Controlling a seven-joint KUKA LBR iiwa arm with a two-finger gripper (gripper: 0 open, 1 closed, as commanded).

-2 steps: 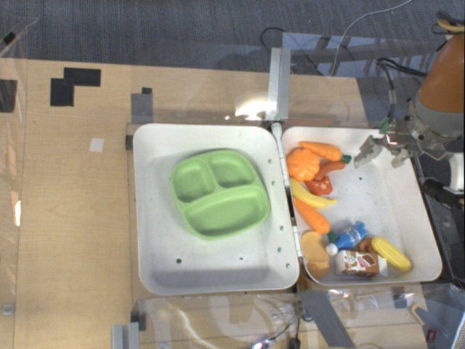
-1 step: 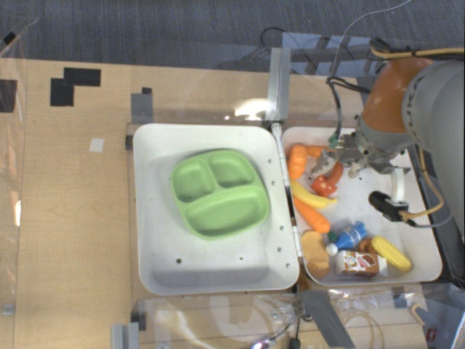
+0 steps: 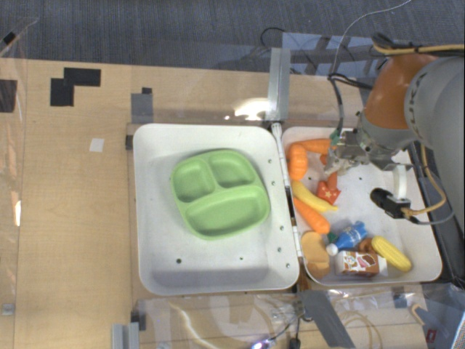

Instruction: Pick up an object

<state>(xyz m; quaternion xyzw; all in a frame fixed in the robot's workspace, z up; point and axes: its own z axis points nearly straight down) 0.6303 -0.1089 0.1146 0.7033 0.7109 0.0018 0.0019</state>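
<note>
Here, a fixed camera looks down on two shallow white bins set side by side on a wooden bench. The grey arm [image 3: 429, 100] reaches in from the right, and its gripper [image 3: 336, 160] hangs low over the far part of the right bin [image 3: 360, 203]. Whether the gripper is apart or together cannot be told from this angle, and nothing is seen clamped in it.

The likeliest target is a small red toy [image 3: 328, 190], perhaps a strawberry, lying on the bin floor just near of the gripper. It looks like light, hollow plastic: stiff, smooth and probably slippery, and liable to skid or roll if pinched off-centre. A hold across its widest middle seems safest.

The toy is crowded. A yellow banana [image 3: 311, 195] touches or nearly touches its left side, with an orange carrot [image 3: 311, 217] just beyond that. An orange pumpkin [image 3: 296, 163] and a second carrot [image 3: 317, 146] sit to the far left, near the gripper. A descent could catch the banana instead. Well apart, at the near end, lie a blue bottle [image 3: 352, 235], a small carton [image 3: 359, 264], a yellow corn cob [image 3: 391, 254] and a tan round piece [image 3: 314, 246].

The left bin [image 3: 160, 253] holds a green divided plate [image 3: 220, 193].
</note>
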